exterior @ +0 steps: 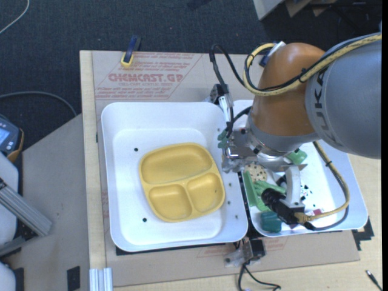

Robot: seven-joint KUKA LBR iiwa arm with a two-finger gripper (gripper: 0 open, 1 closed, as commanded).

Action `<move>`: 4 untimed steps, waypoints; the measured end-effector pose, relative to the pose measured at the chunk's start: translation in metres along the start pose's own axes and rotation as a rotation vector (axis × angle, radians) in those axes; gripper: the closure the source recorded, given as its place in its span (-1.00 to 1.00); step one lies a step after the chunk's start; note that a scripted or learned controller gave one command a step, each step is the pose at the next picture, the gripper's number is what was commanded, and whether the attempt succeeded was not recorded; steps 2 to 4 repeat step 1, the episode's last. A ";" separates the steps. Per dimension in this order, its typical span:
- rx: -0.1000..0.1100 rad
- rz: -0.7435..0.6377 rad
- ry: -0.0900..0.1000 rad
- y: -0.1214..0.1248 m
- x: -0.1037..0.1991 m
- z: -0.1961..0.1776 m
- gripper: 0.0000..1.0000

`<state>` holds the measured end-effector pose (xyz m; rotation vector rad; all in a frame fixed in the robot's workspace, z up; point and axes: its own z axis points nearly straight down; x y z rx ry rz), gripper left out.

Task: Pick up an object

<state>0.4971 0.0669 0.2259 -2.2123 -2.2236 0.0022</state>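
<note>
A yellow three-compartment plate (182, 180) lies flat in the left bin (115, 162). My gripper (241, 162) hangs low over the left part of the right bin (351, 205), under the orange wrist band. Right below it lie a speckled pale piece (259, 173), a green object (262, 197) and a teal object (271, 224). A white oblong piece (294, 185) and a green scrap (299, 157) lie just to the right. The arm's bulk hides much of the right bin.
The wall between the two bins runs just left of the gripper. Cables loop around the wrist and trail over the right bin's front. A cardboard sheet (145, 77) lies behind the bins with a yellow and blue clamp (129, 52) on its edge.
</note>
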 end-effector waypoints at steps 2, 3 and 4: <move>0.001 0.004 -0.002 -0.013 0.009 0.010 1.00; 0.001 0.004 -0.002 -0.013 0.009 0.010 1.00; 0.001 0.004 -0.002 -0.013 0.009 0.010 1.00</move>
